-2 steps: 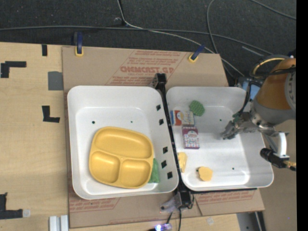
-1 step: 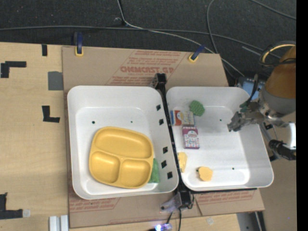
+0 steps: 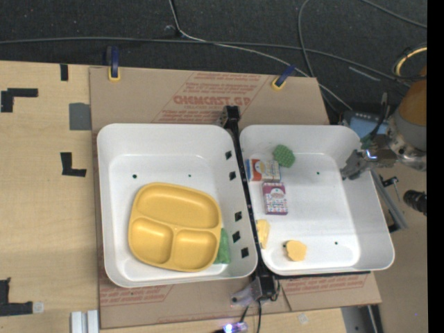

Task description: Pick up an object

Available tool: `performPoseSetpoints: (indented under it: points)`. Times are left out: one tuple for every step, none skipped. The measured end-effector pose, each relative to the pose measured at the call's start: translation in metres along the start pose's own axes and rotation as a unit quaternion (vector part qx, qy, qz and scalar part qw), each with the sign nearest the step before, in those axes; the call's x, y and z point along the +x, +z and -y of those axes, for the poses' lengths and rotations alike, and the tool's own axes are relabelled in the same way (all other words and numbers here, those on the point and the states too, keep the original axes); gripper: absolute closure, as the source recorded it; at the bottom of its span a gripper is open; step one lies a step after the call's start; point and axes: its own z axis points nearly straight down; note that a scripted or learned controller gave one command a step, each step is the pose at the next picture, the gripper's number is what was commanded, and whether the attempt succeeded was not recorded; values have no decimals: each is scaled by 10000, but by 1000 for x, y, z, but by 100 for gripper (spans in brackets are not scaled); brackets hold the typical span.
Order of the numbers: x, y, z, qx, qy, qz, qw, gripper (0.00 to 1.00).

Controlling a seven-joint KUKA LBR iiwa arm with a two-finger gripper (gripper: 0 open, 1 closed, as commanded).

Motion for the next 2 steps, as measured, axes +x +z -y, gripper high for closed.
performPoseSetpoints:
  points:
    - [-1, -43, 3, 1, -1, -1, 10000, 100]
    - [43, -37, 16, 27, -11, -11, 10000, 100]
